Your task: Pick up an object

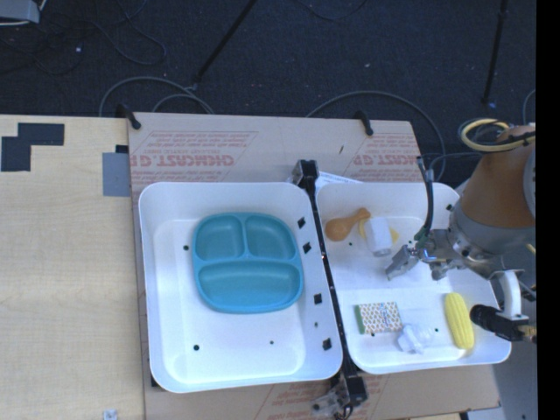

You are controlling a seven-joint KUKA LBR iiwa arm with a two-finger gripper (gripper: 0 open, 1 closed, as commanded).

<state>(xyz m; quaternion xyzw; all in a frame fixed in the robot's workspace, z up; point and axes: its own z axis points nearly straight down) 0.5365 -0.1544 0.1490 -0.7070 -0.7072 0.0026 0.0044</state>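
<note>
The right bin (437,201) holds several small objects. An orange pear-shaped toy (345,226) lies at its back left beside a small white cup (378,233). A speckled green-edged block (379,318) lies near the front, with a crumpled white piece (413,338) and a yellow corn cob (458,320) to its right. My gripper (417,268) hangs over the middle of this bin, right of the cup and behind the block. It is open, and I see nothing between its fingers.
A blue divided plate (247,262) lies in the left bin (166,322). A black divider (319,269) runs between the two bins. The arm's orange band (497,186) rises over the right bin's right edge. Cardboard (219,151) lies under both bins.
</note>
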